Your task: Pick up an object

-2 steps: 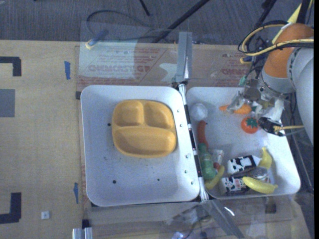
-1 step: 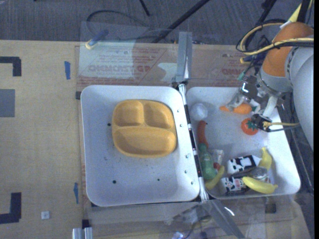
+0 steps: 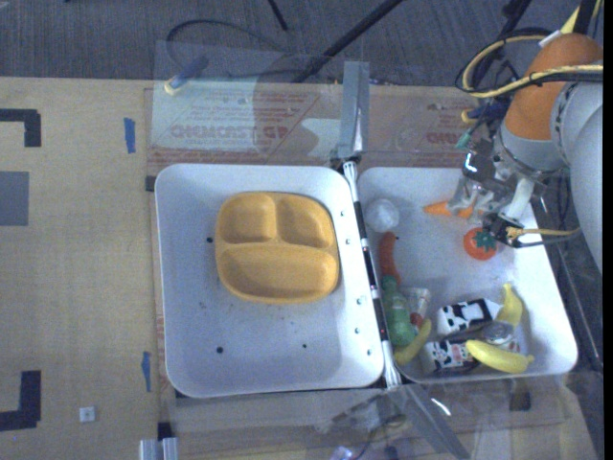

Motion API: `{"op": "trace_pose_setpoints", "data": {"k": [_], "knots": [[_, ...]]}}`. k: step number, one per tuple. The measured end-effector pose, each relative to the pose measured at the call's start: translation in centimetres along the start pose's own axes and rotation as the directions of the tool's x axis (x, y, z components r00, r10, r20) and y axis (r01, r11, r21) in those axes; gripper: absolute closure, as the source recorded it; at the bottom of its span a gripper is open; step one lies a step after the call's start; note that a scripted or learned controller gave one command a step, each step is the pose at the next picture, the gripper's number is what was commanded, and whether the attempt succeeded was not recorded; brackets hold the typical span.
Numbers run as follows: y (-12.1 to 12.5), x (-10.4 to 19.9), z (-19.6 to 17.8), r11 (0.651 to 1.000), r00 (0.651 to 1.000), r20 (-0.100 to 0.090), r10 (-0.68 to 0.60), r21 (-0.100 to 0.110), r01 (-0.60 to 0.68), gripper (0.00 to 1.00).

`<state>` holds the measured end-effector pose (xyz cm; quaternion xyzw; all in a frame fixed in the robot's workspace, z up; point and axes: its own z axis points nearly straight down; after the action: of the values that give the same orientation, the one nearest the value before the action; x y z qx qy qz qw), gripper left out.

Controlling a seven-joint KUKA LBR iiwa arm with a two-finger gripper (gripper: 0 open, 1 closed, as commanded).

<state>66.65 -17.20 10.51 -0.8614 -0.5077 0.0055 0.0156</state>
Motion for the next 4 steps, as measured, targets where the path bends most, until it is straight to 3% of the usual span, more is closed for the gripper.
{"op": "trace_pose_setpoints", "data": {"k": [1, 3, 4], "knots": [[-1.7, 1.9, -8.3, 0.976, 0.977, -0.001, 0.214, -0.034, -0.214, 1.00], [-1.7, 2.1, -10.3, 0.977, 0.978, 0.000, 0.209, -0.040, -0.208, 1.00], [-10.2, -3.5, -12.0, 0.990, 0.990, 0.002, 0.138, -0.030, -0.138, 1.00]]}}
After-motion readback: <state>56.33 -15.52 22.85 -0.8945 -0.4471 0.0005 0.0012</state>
